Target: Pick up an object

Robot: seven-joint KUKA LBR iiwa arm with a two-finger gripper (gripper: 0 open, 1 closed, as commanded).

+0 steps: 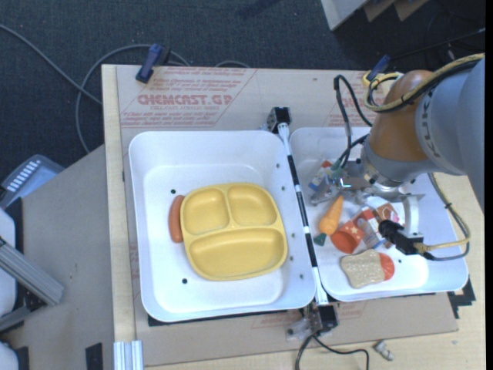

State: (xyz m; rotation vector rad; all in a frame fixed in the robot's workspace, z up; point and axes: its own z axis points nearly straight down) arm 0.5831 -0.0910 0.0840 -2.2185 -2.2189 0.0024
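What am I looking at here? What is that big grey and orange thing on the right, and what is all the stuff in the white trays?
You are looking down at a slant from one fixed camera above a workbench. The grey and orange thing is a robot arm reaching in from the right; it is meant to pick something up. Its pincer hangs low over the right bin, and I cannot tell from this view whether it holds anything.

Two shallow white bins sit side by side. The left bin holds a yellow divided plate with a toy sausage right beside its left edge. The right bin holds a heap of toy food: a carrot, a slice of bread, a red cup and other small pieces I cannot make out.
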